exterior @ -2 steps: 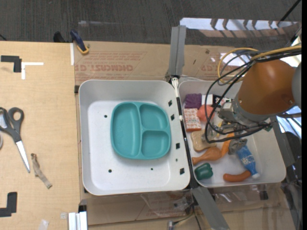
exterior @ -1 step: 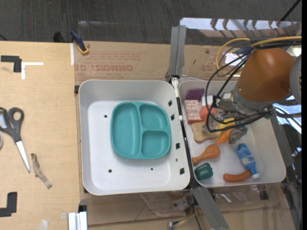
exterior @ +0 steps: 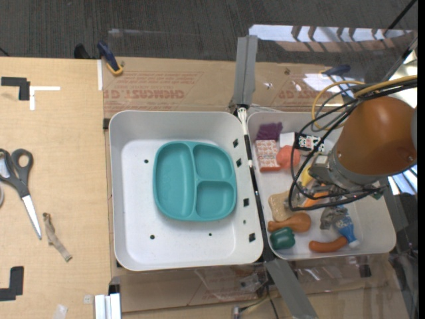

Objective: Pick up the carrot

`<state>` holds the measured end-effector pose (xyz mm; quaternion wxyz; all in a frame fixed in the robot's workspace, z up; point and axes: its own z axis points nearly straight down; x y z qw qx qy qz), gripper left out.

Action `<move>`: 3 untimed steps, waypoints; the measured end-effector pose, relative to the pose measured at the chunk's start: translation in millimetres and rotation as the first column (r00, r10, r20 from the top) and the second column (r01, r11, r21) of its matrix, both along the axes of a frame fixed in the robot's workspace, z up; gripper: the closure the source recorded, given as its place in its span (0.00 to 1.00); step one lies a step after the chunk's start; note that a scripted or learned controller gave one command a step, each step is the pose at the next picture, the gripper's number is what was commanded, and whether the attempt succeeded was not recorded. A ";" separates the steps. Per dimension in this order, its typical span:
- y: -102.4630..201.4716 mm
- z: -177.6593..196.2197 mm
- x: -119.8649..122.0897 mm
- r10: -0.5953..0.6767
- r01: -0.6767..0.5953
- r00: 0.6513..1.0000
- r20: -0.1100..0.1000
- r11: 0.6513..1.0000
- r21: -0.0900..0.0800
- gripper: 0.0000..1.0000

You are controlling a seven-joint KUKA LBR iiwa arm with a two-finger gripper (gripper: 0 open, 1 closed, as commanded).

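Two white bins sit side by side on the bench. Nearest in the right bin [exterior: 378, 241] lies an orange carrot [exterior: 327, 245] along the front wall, beside a green pepper [exterior: 282, 239] and a blue-and-white toy [exterior: 344, 228]. Just beyond lies a brown croissant-like piece [exterior: 295, 222]. Above them the arm's orange band [exterior: 378, 135] hides the gripper [exterior: 330, 201]; its state cannot be determined. Farther back stands a small red-and-white box [exterior: 268, 155]. The left bin [exterior: 133, 198] holds a teal divided tray [exterior: 195, 180].
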<state>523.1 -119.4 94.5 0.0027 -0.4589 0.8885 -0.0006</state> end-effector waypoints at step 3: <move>-61.2 11.6 3.5 -0.057 0.057 0.998 0.014 0.998 0.005 1.00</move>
